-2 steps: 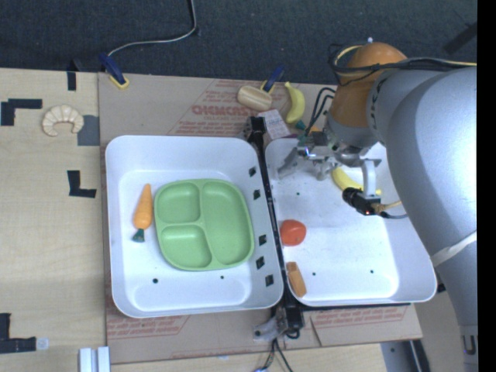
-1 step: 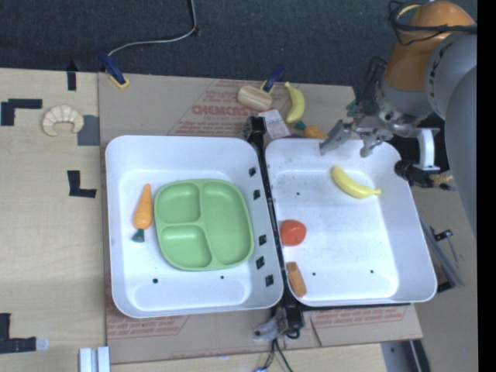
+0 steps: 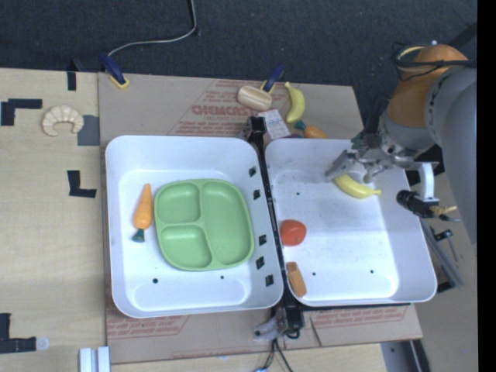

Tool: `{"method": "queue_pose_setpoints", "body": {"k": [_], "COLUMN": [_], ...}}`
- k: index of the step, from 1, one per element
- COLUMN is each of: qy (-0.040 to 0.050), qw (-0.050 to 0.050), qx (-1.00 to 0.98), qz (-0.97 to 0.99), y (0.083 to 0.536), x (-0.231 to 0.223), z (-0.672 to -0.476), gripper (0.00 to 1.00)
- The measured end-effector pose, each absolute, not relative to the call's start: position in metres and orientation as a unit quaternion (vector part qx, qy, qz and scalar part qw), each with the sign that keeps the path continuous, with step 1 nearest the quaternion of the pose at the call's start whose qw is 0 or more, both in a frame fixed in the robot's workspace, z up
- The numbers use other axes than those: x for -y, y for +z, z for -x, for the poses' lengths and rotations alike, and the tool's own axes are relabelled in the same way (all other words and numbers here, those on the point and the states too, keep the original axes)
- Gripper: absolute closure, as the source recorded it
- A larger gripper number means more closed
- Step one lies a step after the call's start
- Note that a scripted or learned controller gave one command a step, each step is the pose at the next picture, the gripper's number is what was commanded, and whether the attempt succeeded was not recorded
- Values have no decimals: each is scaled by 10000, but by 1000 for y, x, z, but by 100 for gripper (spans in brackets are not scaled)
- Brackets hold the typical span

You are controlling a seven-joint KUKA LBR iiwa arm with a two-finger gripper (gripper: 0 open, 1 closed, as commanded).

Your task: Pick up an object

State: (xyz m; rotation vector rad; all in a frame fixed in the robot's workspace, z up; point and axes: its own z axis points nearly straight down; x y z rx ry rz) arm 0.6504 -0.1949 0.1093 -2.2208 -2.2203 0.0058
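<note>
Now arm (image 3: 434, 91) bent low over right bin (image 3: 403, 285), pincer (image 3: 355, 170) grasping banana (image 3: 356, 187).

Beside the pale green divided plate (image 3: 204, 224) in the left white bin (image 3: 124, 153), an orange carrot (image 3: 143, 207); right of the plate, a red tomato (image 3: 292, 232) and a yellow banana (image 3: 356, 187).

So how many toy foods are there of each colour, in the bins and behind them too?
Yellow: 2, a banana in the right bin at the gripper, another banana behind the bins.
Orange: 2, carrot, small piece.
Red: 1, tomato.
Tan: 2, croissant, bread roll.
Total: 7.
</note>
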Motion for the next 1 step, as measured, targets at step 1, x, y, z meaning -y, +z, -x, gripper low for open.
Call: {"method": "queue_pose_setpoints", "body": {"k": [1], "qy": [1], "qw": [-22], "qx": [7077], "qz": [7065], "y": [87], "x": [204], "z": [-654], "gripper": [0]}}
